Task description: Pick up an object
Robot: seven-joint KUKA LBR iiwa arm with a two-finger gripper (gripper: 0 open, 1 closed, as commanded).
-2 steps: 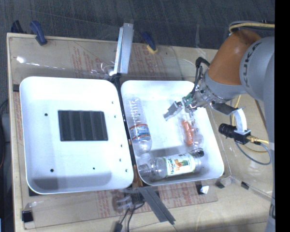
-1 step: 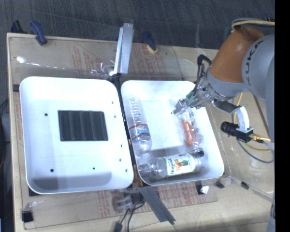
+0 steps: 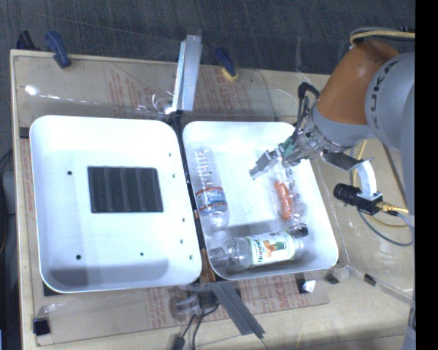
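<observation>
From my remote station I see the gripper (image 3: 271,160) above the upper middle of the right bin (image 3: 317,195), its fingers spread and gripping nothing, just above an orange-filled bottle (image 3: 285,199), with a clear bottle (image 3: 208,188) along the bin's left wall and a labelled bottle (image 3: 266,249) along its lower edge.
</observation>
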